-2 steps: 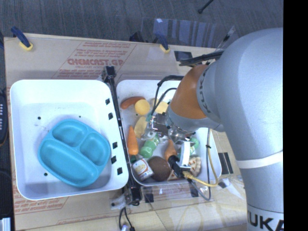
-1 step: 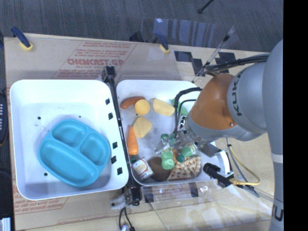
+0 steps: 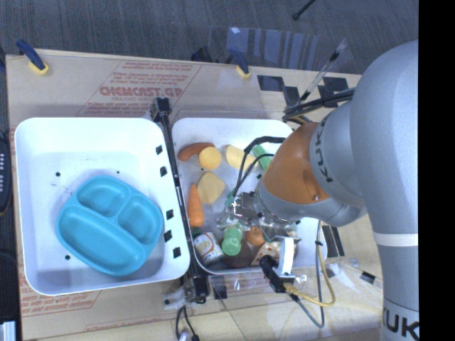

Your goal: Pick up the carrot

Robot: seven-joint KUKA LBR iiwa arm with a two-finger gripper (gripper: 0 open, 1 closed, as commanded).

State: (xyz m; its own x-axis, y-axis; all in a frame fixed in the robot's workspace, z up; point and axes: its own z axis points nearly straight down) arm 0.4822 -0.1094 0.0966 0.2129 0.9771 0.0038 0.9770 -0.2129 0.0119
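Lying against the left wall of the right bin (image 3: 298, 130), the carrot (image 3: 195, 205) sits just left of the end effector (image 3: 245, 226). Whether that end effector is apart or together cannot be told. A clean grasp likely needs shifting left and straddling the carrot's width, clear of the wall.

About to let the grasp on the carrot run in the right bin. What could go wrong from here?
1. The carrot lies against the right bin's left wall, which may leave little room for the end effector on that side.
2. A yellow piece sits right beside the carrot and could be bumped or grabbed instead.
3. The jar and green item crowd the near end.
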